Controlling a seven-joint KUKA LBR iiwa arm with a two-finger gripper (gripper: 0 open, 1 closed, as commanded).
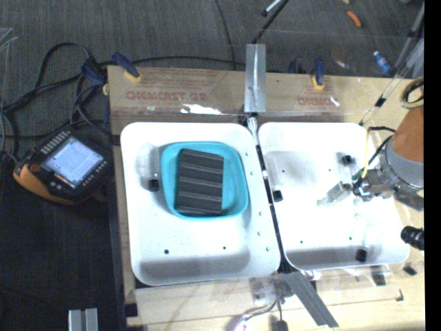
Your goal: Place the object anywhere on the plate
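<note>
The left bin [138, 254] holds a blue plate [236, 185], and the dark grey ribbed block [200, 181] lies flat on the plate, covering most of its middle. Just beside the plate's left rim, on the bin floor, sit a small black piece [153, 183] and a pale, blurred thing [145, 161] that is too faint to name.

In the right bin [310, 240] the gripper [335, 193] hangs low over the white floor, toward the desk's right edge. Nothing shows in its grasp, and I cannot tell whether it is wide or narrow. A small dark item [346, 159] lies near it, toward the far edge.

The desk [179, 92] is pale wood. A clamp [124, 66] sits at its far left corner, another clamp [317, 74] along the far edge, and a metal bar [255, 78] stands between the bins. On the dark carpeted floor [55, 267] to the left lies a handheld controller [69, 164] with a lit screen and black cables [48, 67].
</note>
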